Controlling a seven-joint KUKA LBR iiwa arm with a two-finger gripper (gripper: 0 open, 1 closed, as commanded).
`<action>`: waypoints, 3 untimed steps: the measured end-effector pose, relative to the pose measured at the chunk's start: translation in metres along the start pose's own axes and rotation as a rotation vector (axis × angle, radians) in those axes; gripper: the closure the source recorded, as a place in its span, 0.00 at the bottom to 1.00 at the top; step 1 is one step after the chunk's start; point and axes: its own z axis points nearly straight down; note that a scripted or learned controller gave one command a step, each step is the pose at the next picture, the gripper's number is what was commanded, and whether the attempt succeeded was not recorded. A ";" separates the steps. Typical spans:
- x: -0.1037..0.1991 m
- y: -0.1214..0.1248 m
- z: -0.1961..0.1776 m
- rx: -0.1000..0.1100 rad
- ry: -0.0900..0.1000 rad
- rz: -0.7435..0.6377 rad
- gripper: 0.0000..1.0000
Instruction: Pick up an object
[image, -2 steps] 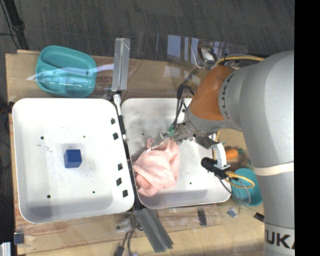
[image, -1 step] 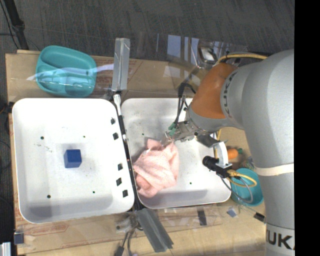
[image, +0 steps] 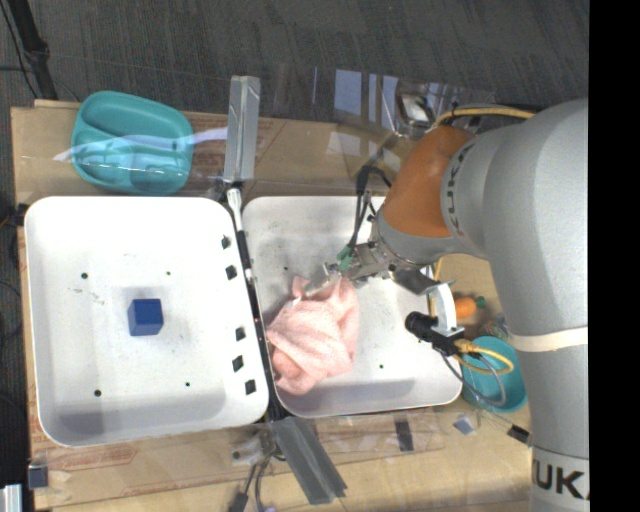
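A crumpled pink cloth (image: 315, 335) lies in the right bin (image: 400, 385), against its left wall. My gripper (image: 342, 272) is down at the cloth's upper right corner, reaching in from the right under the orange-banded wrist. The cloth narrows to a peak that runs up between the fingers, which are shut on that corner. Most of the cloth still rests on the bin floor. A small blue cube (image: 146, 316) sits alone in the left bin (image: 60, 260), far from the gripper.
A teal plastic tub (image: 130, 142) stands on the bench behind the left bin. A metal divider (image: 240, 290) separates the bins. Cables, an orange item (image: 466, 306) and a blue ring (image: 495, 365) lie right of the right bin, beside the arm.
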 end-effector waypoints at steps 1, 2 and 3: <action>-0.011 0.010 0.018 -0.005 -0.002 -0.017 0.00; -0.009 0.010 0.009 -0.005 -0.002 -0.022 1.00; -0.009 0.010 0.009 -0.005 -0.002 -0.022 0.00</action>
